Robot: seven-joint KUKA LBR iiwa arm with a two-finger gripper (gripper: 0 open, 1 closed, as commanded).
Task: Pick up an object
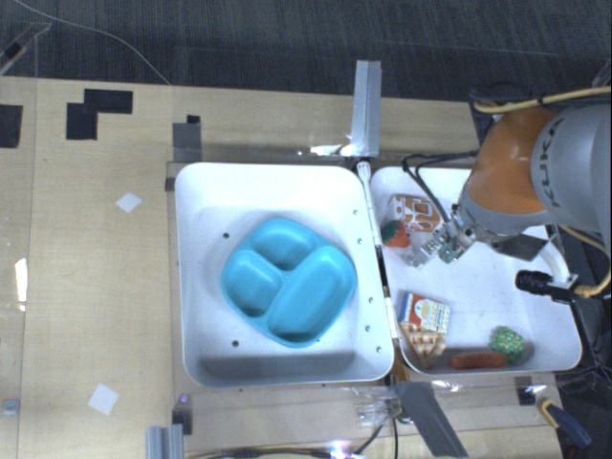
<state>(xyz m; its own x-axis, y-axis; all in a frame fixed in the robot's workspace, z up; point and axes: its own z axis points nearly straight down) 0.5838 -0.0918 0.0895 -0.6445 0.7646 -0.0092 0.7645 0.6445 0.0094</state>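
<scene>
The gripper hangs over the right bin, near that bin's far left corner, on the end of the grey arm with its orange band. Whether the claw is spread or pressed together cannot be told from this angle.

Just beside the claw, toward the bin's left wall, lie a small carton with orange print and a small red and green piece; whether either one touches the claw cannot be told. Well apart from it, along the bin's near edge, lie a printed box at the near left corner, a red sausage-shaped piece and a green knobbly piece.

The left bin holds a blue divided tray in its middle.
</scene>
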